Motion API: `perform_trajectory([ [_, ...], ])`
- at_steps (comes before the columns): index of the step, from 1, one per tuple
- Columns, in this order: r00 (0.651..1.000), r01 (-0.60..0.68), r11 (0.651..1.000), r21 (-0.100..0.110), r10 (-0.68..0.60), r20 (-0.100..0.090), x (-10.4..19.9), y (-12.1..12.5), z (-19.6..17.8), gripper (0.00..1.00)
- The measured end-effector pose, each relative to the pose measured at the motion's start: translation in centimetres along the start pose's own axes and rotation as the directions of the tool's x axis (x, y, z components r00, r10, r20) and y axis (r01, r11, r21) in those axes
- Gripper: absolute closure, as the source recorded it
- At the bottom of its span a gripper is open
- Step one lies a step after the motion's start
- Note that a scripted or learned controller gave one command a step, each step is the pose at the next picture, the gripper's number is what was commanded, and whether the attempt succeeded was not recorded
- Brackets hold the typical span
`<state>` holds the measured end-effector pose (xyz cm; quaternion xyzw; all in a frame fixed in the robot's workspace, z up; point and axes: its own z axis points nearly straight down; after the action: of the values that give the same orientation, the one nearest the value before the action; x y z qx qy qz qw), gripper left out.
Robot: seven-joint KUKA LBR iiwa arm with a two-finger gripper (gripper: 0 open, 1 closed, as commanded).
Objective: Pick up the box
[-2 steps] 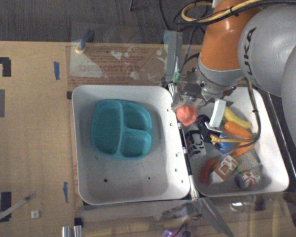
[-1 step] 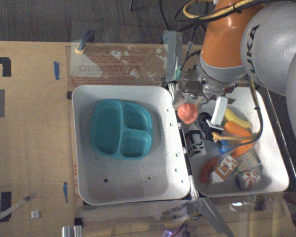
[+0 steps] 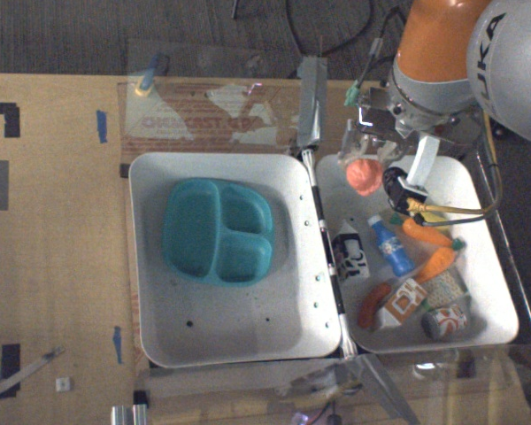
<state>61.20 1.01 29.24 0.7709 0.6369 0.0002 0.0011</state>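
Hovering over the right bin's far edge, the claw looks closed on a pink ball. Meanwhile the box sits untouched near that bin's front edge, wedged between a sausage and a can.

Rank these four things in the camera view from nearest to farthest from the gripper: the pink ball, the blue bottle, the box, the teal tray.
1. The pink ball, just below the gripper, at the top of the right bin.
2. The blue bottle, mid-bin.
3. The box, near the bin's front.
4. The teal tray, in the left bin.
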Motion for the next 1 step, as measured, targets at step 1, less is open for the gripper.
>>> perform_trajectory([
  [1,0.994,0.108,0.994,0.005,-0.108,-0.001,2.83,-3.36,5.83,1.0],
])
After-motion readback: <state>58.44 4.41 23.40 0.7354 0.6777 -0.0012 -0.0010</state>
